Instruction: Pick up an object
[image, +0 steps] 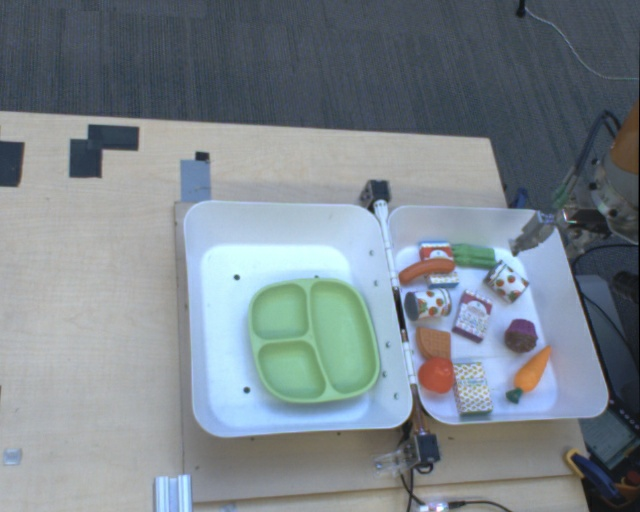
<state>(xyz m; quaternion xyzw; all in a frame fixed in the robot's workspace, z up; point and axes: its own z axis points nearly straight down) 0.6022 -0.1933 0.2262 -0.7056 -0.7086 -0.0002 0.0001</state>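
Hovering, apparently, hand (527, 238) over right bin (590, 372), near toys.

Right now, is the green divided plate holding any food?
Empty. All three compartments of the green divided plate show bare green; the toy food lies in the right bin.

No text, brand or number can be read anywhere. The small printed cartons (472, 318) in the right bin (585, 345), below and left of the pincer (527, 236), carry coloured patterns, but they are too small and blurred to make out.
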